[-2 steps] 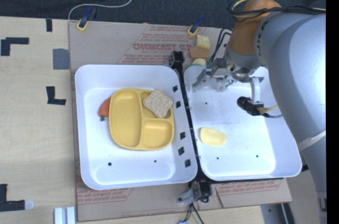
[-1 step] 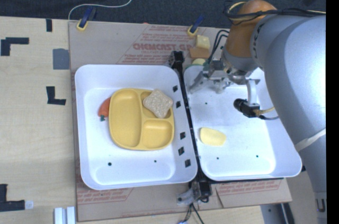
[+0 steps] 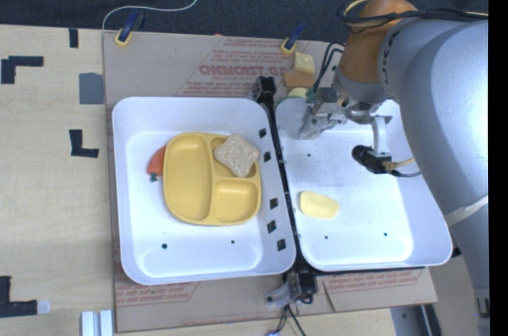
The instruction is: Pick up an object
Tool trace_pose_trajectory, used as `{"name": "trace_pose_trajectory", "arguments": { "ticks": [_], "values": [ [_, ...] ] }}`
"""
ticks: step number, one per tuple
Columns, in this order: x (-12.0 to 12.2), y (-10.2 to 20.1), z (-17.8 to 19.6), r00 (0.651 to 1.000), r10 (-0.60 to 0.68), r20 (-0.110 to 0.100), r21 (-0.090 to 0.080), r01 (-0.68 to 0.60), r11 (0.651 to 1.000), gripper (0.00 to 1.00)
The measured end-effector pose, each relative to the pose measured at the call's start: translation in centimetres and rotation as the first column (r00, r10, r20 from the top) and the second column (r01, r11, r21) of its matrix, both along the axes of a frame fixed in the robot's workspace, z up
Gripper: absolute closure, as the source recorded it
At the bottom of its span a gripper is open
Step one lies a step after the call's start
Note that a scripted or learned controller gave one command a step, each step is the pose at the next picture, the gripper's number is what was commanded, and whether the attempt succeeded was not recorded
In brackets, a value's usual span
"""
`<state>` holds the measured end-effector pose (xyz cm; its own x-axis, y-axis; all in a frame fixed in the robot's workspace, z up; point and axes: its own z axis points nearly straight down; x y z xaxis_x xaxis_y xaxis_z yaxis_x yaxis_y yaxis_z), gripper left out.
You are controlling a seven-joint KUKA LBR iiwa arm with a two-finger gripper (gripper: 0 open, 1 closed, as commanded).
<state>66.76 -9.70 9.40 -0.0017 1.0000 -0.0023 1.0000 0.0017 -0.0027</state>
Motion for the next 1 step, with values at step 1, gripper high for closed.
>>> {"name": "trace_pose_trajectory", "arguments": {
  "ticks": [1],
  "values": [
    [-0.01,-0.01,-0.04,1.0,0.0,0.0,-0.001,0.0,1.0,0.0]
  ]
}}
